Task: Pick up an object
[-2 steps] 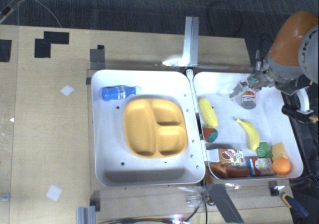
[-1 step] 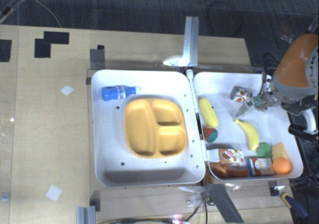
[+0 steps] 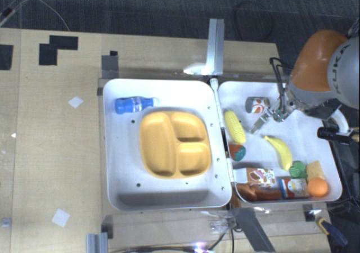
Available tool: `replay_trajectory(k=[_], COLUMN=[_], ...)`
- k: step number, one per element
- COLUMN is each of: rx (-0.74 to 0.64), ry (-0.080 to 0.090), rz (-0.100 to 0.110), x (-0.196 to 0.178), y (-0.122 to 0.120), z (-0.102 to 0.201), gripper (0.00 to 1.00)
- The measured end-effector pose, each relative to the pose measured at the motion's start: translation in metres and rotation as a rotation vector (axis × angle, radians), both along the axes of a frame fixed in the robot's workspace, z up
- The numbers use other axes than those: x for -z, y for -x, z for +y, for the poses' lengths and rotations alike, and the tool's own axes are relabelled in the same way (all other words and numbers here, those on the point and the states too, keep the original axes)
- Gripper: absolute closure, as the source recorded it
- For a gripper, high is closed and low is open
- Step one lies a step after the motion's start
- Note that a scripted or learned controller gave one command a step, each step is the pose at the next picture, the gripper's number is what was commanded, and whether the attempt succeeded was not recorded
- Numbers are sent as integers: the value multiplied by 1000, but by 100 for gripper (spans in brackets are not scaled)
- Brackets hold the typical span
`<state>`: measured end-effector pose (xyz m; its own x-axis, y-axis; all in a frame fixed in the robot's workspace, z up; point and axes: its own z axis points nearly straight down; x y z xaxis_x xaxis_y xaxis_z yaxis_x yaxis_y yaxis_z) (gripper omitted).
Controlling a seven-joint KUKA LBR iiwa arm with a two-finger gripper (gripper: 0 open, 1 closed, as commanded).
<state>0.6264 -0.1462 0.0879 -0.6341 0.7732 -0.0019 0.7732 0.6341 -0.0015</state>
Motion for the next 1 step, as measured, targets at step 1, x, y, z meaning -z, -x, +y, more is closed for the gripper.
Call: replay_trajectory(k=[1], rx=[10], ry=[1], rz=[-12], x=[-13], y=[-11], z=[-57], gripper=[0])
